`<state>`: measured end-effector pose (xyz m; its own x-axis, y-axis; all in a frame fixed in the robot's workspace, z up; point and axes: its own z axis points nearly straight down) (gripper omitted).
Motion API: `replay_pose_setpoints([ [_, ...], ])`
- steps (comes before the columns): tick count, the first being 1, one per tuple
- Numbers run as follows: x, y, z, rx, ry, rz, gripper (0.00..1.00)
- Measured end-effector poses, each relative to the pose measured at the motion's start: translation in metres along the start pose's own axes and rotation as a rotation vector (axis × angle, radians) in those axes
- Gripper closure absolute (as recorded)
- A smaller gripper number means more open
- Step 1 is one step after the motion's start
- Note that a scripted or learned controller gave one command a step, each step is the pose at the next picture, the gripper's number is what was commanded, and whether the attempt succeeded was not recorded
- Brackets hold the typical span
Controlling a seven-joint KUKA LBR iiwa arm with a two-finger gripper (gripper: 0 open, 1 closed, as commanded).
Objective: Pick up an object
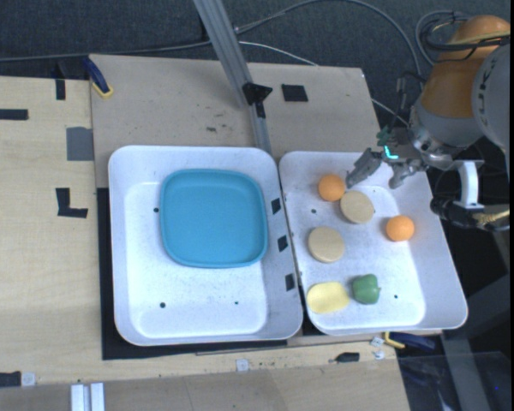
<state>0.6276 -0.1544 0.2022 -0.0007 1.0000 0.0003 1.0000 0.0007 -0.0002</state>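
Camera view: right bin (441,302) carries two oranges (331,187) (399,228), two beige discs (357,206) (326,244), a yellow piece (327,297) and a green one (366,288). Left bin (128,229) holds a blue plate (212,217). Gripper (381,173) hangs fingers spread, pinching nothing, over the right bin's far edge; bare floor along its right side.

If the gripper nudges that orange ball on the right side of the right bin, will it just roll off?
Probably. The orange ball looks round and smooth, so a sideways nudge would likely send it rolling across the flat floor of the right bin. The bin's raised rim should stop it. Its curved surface may also slip out from between the fingers of the gripper unless gripped across the middle.
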Motion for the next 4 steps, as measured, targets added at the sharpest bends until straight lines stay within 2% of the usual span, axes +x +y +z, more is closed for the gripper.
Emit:
replay_pose_setpoints([
  [1,0.000,0.000,0.000,0.000,0.000,0.000,0.00],
  [2,0.008,-0.004,0.046,0.004,0.000,0.000,0.00],
  [3,0.013,-0.001,0.103,-0.004,-0.003,0.001,0.00],
  [4,0.011,0.002,0.108,-0.009,-0.004,0.001,0.00],
])
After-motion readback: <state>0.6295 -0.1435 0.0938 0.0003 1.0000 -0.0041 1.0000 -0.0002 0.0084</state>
